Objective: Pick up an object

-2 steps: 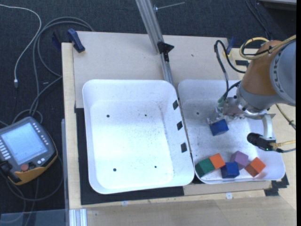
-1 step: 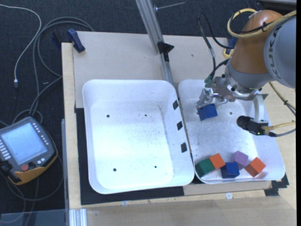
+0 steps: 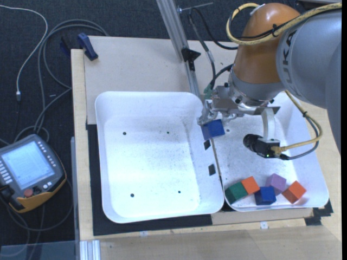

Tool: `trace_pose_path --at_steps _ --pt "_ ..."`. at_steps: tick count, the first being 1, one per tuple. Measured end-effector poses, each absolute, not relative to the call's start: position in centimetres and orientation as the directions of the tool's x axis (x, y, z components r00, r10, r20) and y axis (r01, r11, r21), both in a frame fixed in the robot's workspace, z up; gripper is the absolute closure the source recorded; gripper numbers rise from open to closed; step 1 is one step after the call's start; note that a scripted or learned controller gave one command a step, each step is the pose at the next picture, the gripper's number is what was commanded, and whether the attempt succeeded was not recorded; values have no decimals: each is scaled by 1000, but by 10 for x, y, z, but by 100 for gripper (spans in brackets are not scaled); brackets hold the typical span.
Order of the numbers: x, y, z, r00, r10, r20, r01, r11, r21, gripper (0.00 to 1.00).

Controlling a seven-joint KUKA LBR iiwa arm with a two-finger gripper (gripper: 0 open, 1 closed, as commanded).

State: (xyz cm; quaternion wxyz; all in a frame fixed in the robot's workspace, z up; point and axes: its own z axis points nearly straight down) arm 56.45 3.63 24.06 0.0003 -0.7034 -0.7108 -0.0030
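Blue block (image 3: 215, 129): you see a small cube of plain saturated blue, held up at the claw (image 3: 212, 124), over the wall where the two bins meet.
Claw state: closed narrow on the blue block; the block sits between the fingers as far as you can tell, though the wrist housing hides much of the grip.
Arm (image 3: 271, 47): grey body with an orange band, reaching in from your right and covering the upper part of the right bin (image 3: 309, 161).
Loose blocks: along the near edge of the right bin you have a green block (image 3: 235, 191), an orange block (image 3: 250, 185), a second blue block (image 3: 265, 195), a purple block (image 3: 277, 182) and another orange block (image 3: 295, 191), packed close together.
Left bin (image 3: 108, 145): white, shallow, speckled with dark dust; its floor gives you broad open room.
Edges: the shared wall between bins lies right under the held block; two small dark tabs lie beside that wall, below the claw.
Tabletop (image 3: 135, 64): bare pale board behind the left bin, with a blue clamp (image 3: 87, 45) at its far left corner.
Cable (image 3: 301, 145): a yellow line loops from a black fitting over the middle of the right bin.
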Motion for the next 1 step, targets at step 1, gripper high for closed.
trace_pose_path --at_steps 1 --pt "553 61 285 -6 1000 3 1000 6 5 100"
